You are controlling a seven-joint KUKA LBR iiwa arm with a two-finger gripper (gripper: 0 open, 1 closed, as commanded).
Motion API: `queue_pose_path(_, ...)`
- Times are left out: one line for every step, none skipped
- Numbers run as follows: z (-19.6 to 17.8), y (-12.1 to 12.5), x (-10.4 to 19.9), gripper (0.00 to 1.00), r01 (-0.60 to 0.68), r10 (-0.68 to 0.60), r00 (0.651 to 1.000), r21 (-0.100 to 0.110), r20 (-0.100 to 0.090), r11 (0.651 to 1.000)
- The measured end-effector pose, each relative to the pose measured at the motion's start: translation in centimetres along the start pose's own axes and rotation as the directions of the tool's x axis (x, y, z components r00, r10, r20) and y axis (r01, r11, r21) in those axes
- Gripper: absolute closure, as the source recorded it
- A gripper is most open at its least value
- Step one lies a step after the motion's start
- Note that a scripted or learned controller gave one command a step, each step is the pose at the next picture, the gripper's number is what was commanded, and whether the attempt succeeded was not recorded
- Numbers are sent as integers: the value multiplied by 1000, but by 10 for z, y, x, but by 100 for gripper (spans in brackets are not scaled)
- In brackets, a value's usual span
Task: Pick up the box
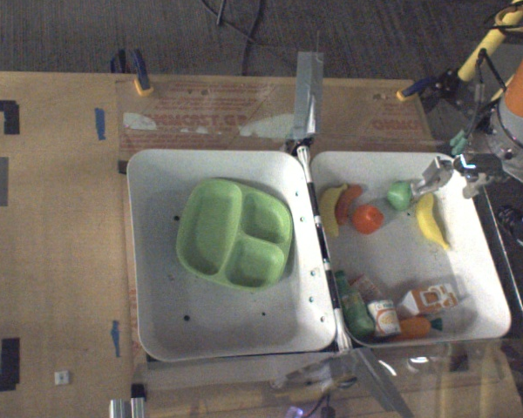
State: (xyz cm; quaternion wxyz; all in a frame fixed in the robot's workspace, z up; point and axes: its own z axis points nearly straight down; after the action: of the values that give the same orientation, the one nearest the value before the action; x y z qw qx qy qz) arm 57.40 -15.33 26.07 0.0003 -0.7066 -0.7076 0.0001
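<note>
The box point(431, 299) is shown lying in the right bin point(484, 233) near its front right corner, long axis slanting left to right, well apart from and nearer than the claw point(442, 171), which is seen empty above the far side, its opening indeterminable.

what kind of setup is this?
Likely a robot-manipulation lab bench: two white bins clamped side by side on a plywood top, toy food such as a banana, and cables trailing over carpet.
</note>
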Motion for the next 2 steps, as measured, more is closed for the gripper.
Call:
queue_pose_path(160,-49,51,0,78,-78,997,-1,0,997)
queue_pose_path(89,-94,-58,0,7,-7,1000,-2,2,1000)
